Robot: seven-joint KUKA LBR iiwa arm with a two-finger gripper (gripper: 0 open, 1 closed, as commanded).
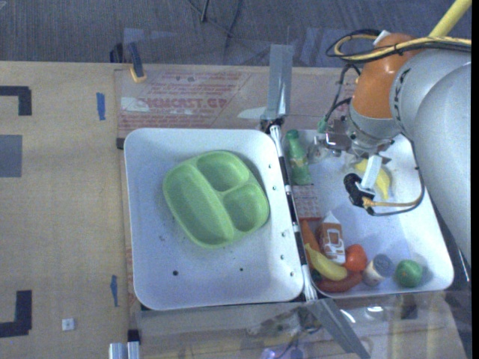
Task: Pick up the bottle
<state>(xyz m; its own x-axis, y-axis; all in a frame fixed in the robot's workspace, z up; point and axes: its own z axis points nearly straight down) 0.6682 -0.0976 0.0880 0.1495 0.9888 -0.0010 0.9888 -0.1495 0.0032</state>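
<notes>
A green bottle (298, 157) lies against the left wall of the right bin (430, 234), near its far corner. My gripper (350, 145) hangs below the orange wrist band over the far part of that bin. It is a short way to the right of the bottle, with a gap between them. A yellow banana (380, 179) lies just below the gripper, partly hidden by it.
The left bin (150, 275) holds a green divided plate (217, 197). At the near end of the right bin lie a white and orange carton (333, 239), a second banana (325, 264), a tomato (356, 258), a small jar (379, 268) and a green lime (409, 273).
</notes>
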